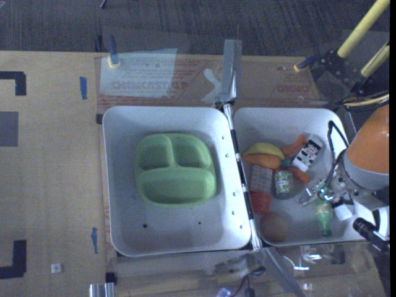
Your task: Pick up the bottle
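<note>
A pale wooden bench is bearing 2 shallow white bins side by side. In the left white bin, a green plastic divided tray with 3 compartments is lying flat near the middle, with bare white floor showing around it.

Just past the shared wall, the right white bin is holding a cluster of small things. A yellow banana-shaped toy is resting on top of an orange carrot-shaped piece near the bin's upper left. Below them, a clear rectangular packet is lying above a small red block, and a brown rounded ball is sitting in the lower left corner. A small green-lidded jar is standing just beside the packet. A white box with dark markings is lying tilted toward the upper right.

The small green translucent bottle is lying near the bin's lower right edge, pointing roughly up and down. The two-finger gripper is hovering right at the bottle's upper end, hanging from the grey arm with the orange band. Whether its claw is apart or together cannot be told, as the metal parts are blurring together there.
</note>
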